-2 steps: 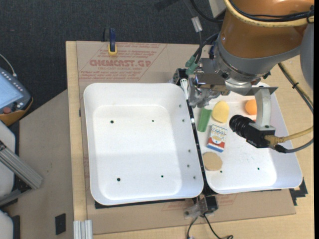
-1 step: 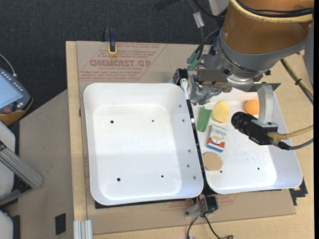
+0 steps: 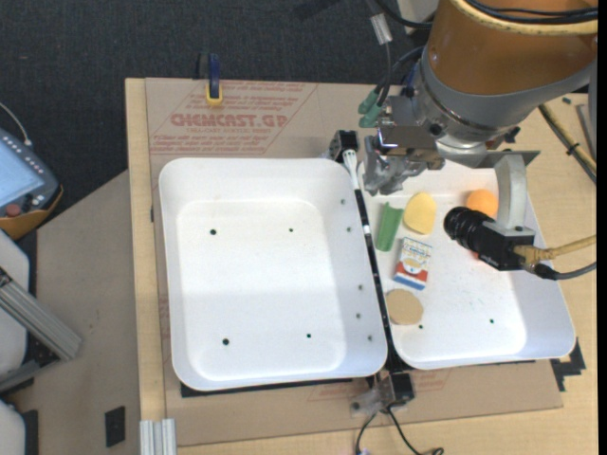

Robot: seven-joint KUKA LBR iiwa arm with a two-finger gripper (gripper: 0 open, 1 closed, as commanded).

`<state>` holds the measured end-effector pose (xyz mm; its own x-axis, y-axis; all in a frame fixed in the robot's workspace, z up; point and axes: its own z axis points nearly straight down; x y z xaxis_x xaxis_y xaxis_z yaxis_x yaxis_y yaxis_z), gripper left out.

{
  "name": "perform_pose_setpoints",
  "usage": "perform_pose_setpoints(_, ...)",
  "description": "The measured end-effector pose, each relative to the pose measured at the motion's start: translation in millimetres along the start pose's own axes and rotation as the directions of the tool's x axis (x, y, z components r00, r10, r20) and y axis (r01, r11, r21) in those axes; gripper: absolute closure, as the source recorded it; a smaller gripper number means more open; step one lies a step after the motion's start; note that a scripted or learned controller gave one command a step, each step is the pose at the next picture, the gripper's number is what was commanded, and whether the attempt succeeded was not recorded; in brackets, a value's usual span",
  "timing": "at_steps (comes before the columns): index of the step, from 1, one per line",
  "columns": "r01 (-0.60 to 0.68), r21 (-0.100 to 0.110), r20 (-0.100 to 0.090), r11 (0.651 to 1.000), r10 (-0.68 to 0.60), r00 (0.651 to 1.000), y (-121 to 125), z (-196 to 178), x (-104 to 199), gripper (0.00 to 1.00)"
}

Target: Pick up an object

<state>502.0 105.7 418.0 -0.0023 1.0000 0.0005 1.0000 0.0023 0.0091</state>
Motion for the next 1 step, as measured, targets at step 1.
perform_pose_setpoints(1,0.004,0.002,-0.003,1.0,-0.004,1.0,1.5,-53.3,53.8,1.0)
